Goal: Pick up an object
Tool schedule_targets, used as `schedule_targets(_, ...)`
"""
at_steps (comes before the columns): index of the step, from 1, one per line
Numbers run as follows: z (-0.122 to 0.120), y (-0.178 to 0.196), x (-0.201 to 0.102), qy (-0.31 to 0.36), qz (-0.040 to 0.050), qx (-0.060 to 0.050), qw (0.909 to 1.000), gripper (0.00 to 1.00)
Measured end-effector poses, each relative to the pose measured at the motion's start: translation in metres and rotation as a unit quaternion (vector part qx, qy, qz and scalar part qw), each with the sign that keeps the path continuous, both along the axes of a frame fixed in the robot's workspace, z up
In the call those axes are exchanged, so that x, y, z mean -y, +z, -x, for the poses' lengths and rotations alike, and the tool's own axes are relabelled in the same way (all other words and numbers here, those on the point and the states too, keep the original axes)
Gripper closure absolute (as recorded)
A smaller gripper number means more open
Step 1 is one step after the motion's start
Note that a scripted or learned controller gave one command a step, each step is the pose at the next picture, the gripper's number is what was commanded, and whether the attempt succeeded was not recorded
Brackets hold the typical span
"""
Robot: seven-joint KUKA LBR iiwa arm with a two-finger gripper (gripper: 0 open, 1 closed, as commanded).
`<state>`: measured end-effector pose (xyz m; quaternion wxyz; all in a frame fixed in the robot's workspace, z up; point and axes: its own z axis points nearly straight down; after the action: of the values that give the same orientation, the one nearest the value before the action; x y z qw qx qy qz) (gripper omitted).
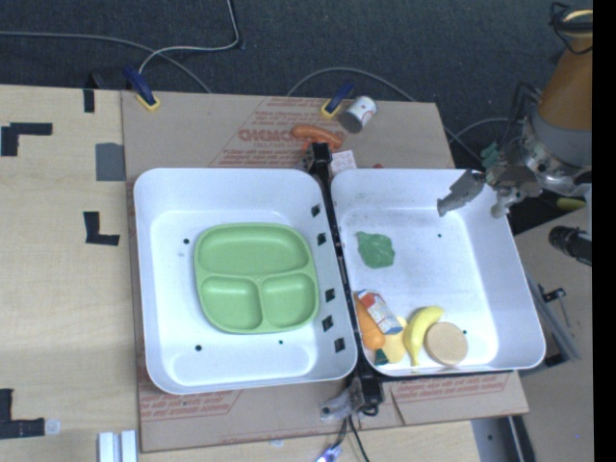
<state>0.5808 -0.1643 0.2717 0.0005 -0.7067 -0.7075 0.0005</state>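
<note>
Nothing is being carried yet: the pincer point(474, 192) is hovering open and empty above the right bin point(500, 287), away from the banana point(421, 331).

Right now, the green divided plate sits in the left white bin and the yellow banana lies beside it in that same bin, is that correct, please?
Not quite. The green divided plate does sit in the left white bin, but the yellow banana lies in the right white bin, near its front edge next to a round tan disc. The camera view shows this.
</note>
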Motion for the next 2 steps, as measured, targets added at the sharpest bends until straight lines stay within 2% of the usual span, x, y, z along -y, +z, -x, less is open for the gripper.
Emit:
schedule_targets(1,0.01,-0.109,-0.045,0.0,-0.0006,-0.001,1.0,0.0)
schedule_targets(2,-0.01,-0.171,-0.069,0.0,-0.0004,-0.001,1.0,0.0)
